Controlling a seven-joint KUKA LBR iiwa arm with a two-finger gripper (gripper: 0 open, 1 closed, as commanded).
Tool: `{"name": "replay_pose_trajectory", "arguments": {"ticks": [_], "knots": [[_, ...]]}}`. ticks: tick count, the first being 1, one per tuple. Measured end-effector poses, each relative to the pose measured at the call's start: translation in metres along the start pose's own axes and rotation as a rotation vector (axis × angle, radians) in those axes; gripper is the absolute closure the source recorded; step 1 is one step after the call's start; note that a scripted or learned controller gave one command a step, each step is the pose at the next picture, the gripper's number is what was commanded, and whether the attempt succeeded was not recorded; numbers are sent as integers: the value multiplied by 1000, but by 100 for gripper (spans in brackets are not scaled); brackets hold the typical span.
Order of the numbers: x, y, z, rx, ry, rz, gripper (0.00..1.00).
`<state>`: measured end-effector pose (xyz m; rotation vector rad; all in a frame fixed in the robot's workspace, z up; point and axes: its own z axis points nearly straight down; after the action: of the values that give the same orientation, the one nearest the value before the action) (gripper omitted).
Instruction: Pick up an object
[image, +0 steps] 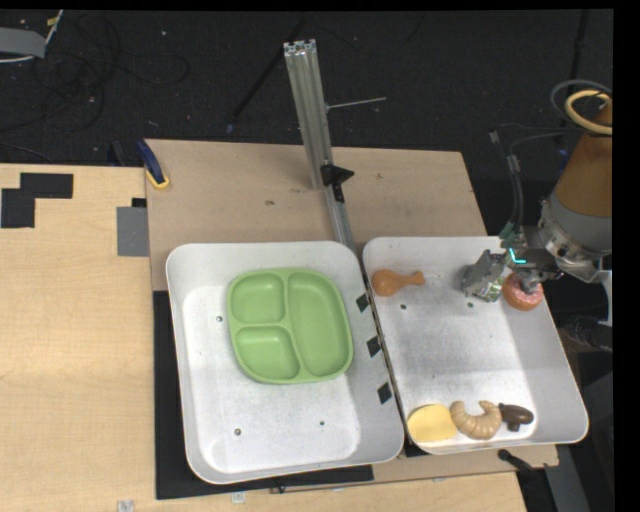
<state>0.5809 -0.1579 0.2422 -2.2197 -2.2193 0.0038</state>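
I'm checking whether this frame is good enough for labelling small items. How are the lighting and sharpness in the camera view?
Camera view: light is even and soft over both white bins, with no strong glare; the green tray is crisp, the small items in the right bin's near corner are slightly soft, the gripper is blurry, and the background above the bench is dark.

A green divided plate sits in the left bin. In the right bin, an orange drumstick-shaped toy lies at 10 o'clock, the gripper hovers at 1 o'clock beside a reddish round object, and a yellow piece, tan curl and brown bit line 6 o'clock.
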Motion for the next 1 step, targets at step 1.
{"name": "replay_pose_trajectory", "arguments": {"ticks": [1], "knots": [[0, 1, -1, -2, 0, 0, 0]]}}
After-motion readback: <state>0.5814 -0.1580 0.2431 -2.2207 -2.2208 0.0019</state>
